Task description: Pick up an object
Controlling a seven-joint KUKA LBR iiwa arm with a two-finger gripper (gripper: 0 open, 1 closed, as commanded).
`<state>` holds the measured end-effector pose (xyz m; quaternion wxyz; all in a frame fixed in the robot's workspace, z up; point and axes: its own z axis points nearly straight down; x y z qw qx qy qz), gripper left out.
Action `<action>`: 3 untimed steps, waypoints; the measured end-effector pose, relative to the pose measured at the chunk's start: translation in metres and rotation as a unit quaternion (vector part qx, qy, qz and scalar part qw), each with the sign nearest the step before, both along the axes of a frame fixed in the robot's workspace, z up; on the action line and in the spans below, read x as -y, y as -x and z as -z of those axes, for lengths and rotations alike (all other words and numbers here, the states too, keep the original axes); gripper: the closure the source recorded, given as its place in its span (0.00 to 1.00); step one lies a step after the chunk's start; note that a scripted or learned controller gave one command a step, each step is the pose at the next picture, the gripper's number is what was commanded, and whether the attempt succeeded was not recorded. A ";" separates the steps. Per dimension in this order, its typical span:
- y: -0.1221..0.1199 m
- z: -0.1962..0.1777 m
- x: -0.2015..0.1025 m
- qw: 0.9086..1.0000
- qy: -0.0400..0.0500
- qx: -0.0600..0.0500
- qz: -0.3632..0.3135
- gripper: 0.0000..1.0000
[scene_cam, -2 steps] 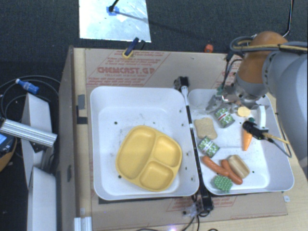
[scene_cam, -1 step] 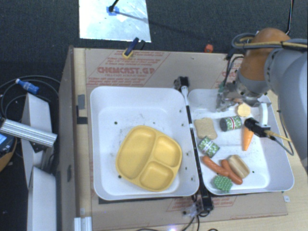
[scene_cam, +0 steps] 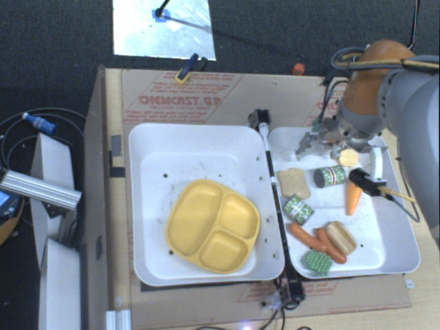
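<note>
Overhead, the bench carries a cardboard sheet printed "CHEMCAST GP" in red, with two white bins on it: the left bin contains a yellow divided plate, and the right bin contains a slice of bread, a small can with a green-and-red label too small to read, two green checked blocks, carrots and a hot dog. Whether the hand, low over the right bin's far left corner, is released or clenched cannot be told; nothing is visibly grasped.
</note>
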<state>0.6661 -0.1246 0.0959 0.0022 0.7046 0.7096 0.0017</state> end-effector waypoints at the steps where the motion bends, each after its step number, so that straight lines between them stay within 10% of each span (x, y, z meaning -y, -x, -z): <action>1: 0.040 0.007 0.012 1.000 0.001 0.004 0.003 0.00; 3: 0.089 0.012 0.017 1.000 0.000 -0.003 0.003 0.00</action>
